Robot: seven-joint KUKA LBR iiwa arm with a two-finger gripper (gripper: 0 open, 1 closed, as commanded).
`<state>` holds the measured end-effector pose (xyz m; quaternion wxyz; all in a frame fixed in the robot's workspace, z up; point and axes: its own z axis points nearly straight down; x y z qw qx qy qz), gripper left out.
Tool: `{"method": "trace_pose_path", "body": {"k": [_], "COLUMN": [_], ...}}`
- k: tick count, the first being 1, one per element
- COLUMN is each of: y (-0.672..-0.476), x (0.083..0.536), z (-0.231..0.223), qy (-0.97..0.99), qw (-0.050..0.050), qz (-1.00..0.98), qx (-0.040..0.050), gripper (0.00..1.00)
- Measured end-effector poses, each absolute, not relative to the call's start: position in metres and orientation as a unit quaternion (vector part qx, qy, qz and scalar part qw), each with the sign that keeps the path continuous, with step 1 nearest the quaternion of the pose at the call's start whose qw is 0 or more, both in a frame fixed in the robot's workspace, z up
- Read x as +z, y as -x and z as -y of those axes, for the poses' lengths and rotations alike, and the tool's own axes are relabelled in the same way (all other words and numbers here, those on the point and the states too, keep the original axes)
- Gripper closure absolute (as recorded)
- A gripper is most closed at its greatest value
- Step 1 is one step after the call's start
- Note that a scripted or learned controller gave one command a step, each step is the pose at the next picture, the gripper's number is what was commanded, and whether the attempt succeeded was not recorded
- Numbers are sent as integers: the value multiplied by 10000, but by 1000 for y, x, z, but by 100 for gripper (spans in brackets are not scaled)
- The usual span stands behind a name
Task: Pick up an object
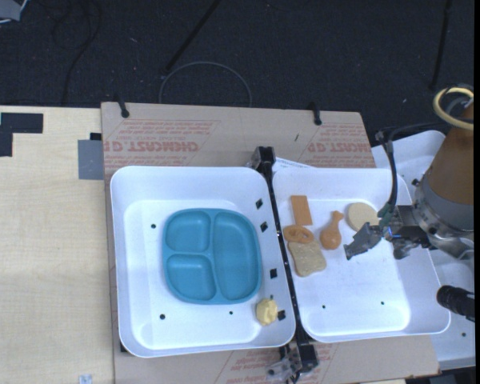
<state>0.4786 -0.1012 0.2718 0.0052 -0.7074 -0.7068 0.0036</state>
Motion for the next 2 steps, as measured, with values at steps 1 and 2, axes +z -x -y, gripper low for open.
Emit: {"method": "trace_pose_path", "body": {"k": [1,2], "y": [-480,-476], "x": [276,232], "z": [101,103], "qy": [7069,7071], "qw": [18,36], "qz": [7073,7071], "qx": [10,23], "gripper": [0,0]}}
